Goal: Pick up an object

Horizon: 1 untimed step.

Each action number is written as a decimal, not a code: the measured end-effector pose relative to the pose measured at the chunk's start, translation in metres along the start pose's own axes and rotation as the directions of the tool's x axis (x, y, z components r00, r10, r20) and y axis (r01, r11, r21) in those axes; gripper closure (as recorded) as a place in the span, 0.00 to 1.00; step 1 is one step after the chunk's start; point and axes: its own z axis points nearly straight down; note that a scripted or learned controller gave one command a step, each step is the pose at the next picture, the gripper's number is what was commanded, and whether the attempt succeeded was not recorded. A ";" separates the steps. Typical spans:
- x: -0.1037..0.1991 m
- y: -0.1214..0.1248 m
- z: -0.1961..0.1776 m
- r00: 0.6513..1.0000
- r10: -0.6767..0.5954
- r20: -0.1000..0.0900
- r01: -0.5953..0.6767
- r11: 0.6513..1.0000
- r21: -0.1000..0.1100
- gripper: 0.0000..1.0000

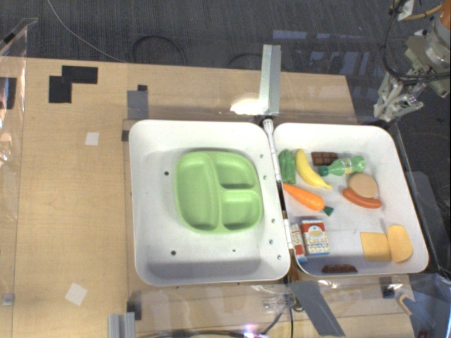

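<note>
Still waiting above the toy food

Plainly, we have not begun the pick: the gripper [398, 103] hangs at the upper right, outside the right bin [405, 162], beyond its far corner and well apart from everything in it. It is small and partly lost against the dark floor, so whether its jaws are apart or together we cannot tell.

The things to choose from all lie in the right bin. Along its left side we see a green pepper [287, 166], a banana [310, 170] just beside it, and a carrot [305, 196] lying slantwise below them. Further right are a chocolate bar [323, 158], a green bottle [344, 166] on its side, a bun [363, 184] touching a sausage [361, 201], a small carton [314, 236], and a cheese block [375, 246] next to a bread roll [399, 243]. The left bin [144, 210] holds a green divided plate [217, 191].

We judge these to be light, hollow plastic toys, stiff and rather slippery, likely to skid or roll if pinched off-centre. The carrot looks the easiest: it has bare bin floor on both long sides, so we would close across its thick middle, at right angles to its length. The carton, flat-sided, is a fair second choice, though it sits near the bin wall
</note>
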 end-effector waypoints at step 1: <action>0.075 0.004 0.112 0.904 -0.428 -0.005 0.428 0.904 -0.012 1.00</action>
